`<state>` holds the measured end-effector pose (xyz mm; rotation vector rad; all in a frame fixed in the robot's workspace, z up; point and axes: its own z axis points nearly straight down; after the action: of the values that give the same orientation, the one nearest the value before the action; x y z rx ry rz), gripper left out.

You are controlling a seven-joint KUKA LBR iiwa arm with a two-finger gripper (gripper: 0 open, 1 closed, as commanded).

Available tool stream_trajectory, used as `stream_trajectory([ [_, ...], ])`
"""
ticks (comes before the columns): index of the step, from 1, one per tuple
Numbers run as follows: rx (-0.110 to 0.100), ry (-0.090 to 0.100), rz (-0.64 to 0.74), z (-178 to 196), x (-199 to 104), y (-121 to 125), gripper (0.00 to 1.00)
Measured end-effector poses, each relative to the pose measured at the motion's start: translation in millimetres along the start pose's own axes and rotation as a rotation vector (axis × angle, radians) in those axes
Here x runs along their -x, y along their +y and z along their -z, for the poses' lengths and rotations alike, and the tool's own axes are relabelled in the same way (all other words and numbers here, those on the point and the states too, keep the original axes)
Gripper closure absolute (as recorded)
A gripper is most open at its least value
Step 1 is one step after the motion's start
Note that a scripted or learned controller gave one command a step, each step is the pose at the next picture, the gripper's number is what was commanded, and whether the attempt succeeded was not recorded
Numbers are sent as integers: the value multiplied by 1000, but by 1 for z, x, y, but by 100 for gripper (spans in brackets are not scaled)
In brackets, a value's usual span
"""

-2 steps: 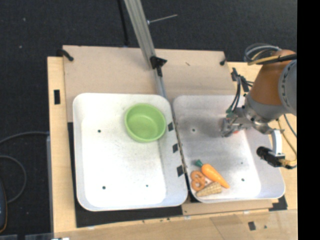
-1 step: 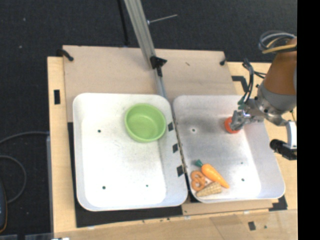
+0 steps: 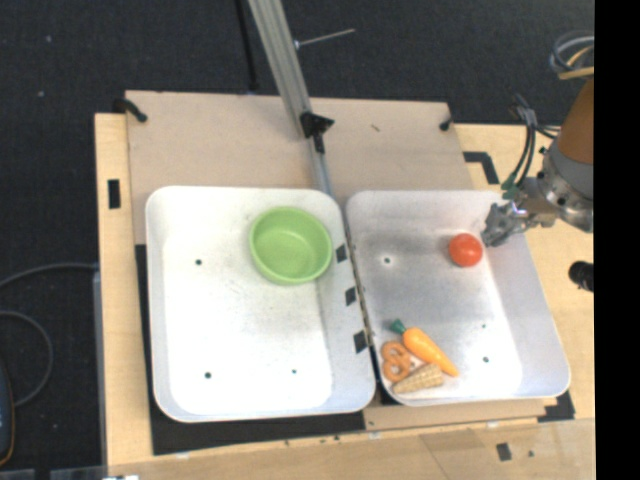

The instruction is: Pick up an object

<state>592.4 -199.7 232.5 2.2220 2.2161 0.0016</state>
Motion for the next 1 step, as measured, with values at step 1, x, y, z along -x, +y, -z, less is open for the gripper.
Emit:
stream_trajectory([
  [1,-1,1,7,29,1,1,100],
])
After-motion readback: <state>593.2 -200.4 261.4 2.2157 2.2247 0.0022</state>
